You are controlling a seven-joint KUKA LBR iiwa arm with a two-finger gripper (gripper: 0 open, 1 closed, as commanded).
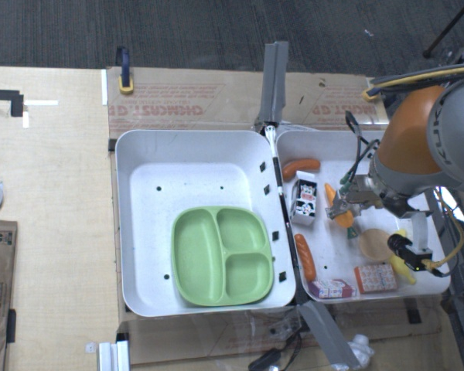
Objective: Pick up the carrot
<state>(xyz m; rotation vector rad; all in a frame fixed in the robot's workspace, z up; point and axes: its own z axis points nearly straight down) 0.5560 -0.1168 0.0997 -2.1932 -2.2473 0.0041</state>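
Two white bins side by side on a bench. In the left bin [139,207], a green plate [223,255] with three parts.

In the right bin [332,141], many small things. Near the top, an orange-red sausage [301,165]. Just below it, a little white carton [305,199] with black cow spots; words on it too small to read. Just right of the carton, the orange carrot [340,219], lying low in the bin, partly under the gripper [348,199]. Cannot tell if the gripper is open or closed, or if the carrot is in its grip.

Lower down, a second sausage [304,256] by the bin's left wall. Near the front wall, a pink and white box [330,288] and a box with red squares [375,278]; print on both too small to read. Near the arm, a tan round thing [375,243] and a yellow banana [406,265].

Behind the bins, brown cardboard [185,99] with red letters, upside down and faint, not clear enough to read for sure. At the far left, a brown bag [0,261] with a recycle mark.
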